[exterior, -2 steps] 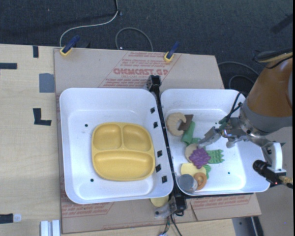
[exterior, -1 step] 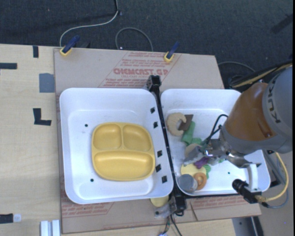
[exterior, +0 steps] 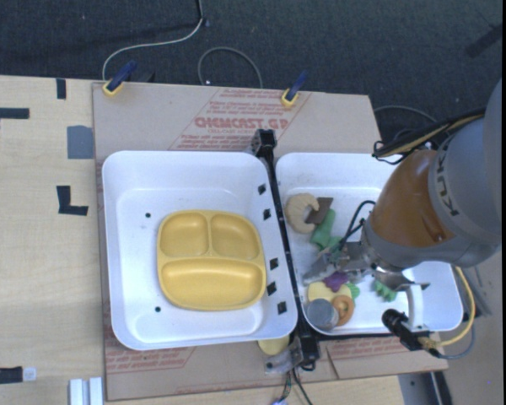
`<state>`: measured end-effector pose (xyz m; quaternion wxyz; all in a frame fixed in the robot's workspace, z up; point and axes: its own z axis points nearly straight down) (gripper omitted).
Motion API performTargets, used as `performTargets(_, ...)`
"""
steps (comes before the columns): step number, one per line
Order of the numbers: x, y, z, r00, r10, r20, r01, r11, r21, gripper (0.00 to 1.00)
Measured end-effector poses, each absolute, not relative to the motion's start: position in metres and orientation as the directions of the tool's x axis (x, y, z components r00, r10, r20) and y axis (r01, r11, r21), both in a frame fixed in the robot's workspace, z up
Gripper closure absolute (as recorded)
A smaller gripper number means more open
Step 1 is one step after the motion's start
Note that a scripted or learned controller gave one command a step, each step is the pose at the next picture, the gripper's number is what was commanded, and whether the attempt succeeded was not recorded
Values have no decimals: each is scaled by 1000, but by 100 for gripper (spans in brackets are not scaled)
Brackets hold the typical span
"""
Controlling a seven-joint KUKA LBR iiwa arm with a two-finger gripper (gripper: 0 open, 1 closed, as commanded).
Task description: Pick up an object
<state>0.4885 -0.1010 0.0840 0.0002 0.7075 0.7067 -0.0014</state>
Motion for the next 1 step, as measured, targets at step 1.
performTargets(1,491,-101,98,0,1000,-2,1000,0,6,100)
